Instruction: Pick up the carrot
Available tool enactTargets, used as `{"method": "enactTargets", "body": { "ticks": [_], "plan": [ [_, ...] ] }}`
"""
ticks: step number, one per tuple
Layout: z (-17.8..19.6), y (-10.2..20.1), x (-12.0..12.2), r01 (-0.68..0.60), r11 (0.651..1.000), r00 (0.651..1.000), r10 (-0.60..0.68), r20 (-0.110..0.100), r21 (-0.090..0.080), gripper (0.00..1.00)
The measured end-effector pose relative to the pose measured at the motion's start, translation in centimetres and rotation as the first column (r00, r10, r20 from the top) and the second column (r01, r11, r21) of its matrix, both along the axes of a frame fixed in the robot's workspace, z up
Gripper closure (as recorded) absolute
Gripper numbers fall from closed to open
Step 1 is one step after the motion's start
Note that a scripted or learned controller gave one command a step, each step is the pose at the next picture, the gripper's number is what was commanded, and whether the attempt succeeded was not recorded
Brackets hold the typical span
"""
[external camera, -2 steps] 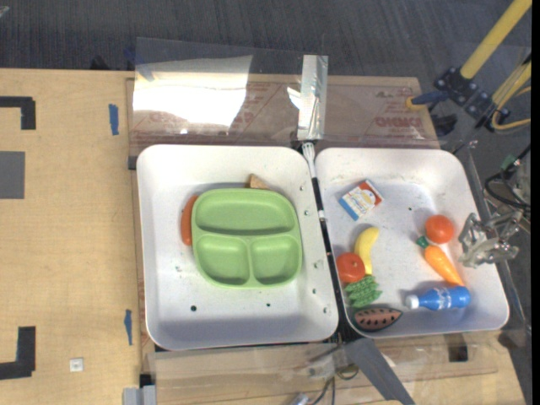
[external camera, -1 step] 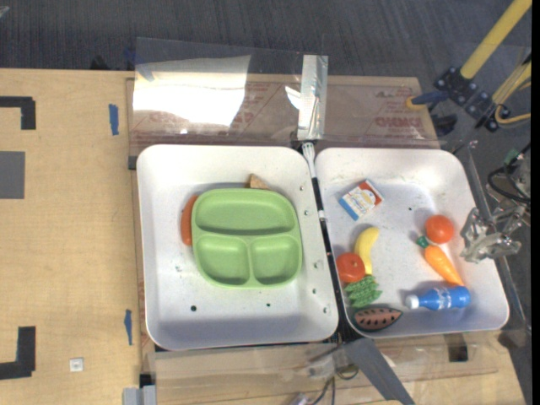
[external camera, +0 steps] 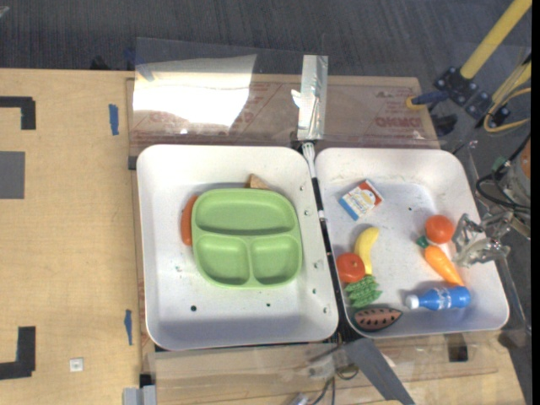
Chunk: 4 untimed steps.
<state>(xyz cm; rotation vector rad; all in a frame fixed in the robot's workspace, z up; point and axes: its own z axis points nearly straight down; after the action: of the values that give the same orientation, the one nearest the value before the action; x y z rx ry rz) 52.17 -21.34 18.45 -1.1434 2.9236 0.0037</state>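
Note:
The carrot (external camera: 442,262) is orange with a paler top and lies slanted in the right part of the right bin (external camera: 396,165). Just above it sits a round orange-red fruit (external camera: 439,228). My gripper (external camera: 475,241) is a small metallic shape at the bin's right rim. It sits right beside the carrot's upper end and slightly to its right. Nothing is visibly held in it.
The right bin also holds a blue bottle (external camera: 439,299), a banana (external camera: 365,245), a tomato (external camera: 350,267), a green vegetable (external camera: 363,291), a watermelon slice (external camera: 377,317) and a small box (external camera: 361,198). In the left bin (external camera: 160,268), a green divided plate (external camera: 246,236) partly covers an orange item (external camera: 186,224).

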Motion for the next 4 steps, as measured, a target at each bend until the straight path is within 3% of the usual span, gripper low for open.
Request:
{"method": "enactTargets", "body": {
  "ticks": [2,3,4],
  "plan": [
    [2.4,0.2,0.5,0.004,1.0,1.0,-0.004,0.019,0.0,1.0],
    [-3.7,-0.9,-2.1,-0.174,0.985,0.985,0.174,-0.001,0.0,1.0],
    [6.7,0.2,-1.7,-0.267,0.964,0.964,0.267,0.009,-0.008,1.0]
  ]
}}
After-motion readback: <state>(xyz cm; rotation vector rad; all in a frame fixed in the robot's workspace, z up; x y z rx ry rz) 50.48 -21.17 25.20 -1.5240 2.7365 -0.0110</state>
